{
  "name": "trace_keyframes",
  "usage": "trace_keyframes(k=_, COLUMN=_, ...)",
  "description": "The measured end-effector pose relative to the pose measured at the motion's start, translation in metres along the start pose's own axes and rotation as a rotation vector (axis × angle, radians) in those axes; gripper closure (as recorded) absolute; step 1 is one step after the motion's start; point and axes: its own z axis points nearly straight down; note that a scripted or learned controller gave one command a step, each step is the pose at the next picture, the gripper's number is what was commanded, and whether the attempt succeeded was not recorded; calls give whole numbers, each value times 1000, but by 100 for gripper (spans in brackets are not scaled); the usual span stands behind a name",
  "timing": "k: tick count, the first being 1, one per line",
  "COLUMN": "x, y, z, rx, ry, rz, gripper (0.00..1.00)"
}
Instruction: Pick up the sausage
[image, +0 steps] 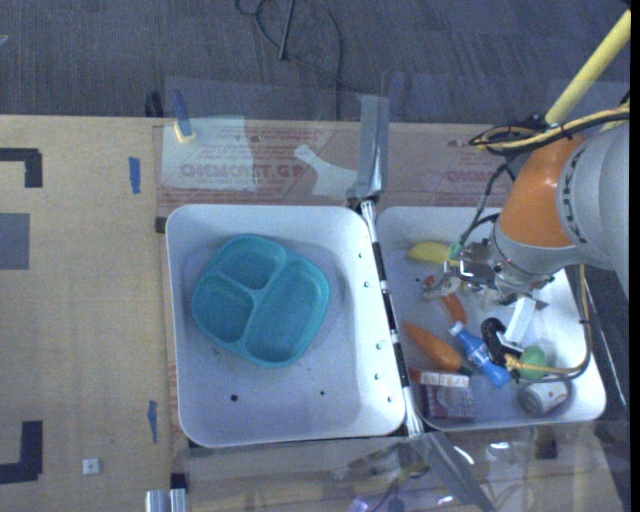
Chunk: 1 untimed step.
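Note:
The sausage, a short reddish-brown piece, lies in the upper middle of the right bin. My gripper hangs low over that bin, just above and to the left of the sausage, its tip at the sausage's upper end. The grey arm with its orange band reaches in from the right and covers the bin's far right part. I cannot make out whether anything sits between the gripper's tips.
The right bin also holds a yellow fruit, an orange carrot, a blue bottle, a green piece, a grey cylinder and a small packet. A teal divided plate lies in the left bin.

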Motion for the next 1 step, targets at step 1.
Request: trace_keyframes(k=1, x=-4, y=1, z=-8, rx=-1, ry=-5, rz=4, gripper=100)
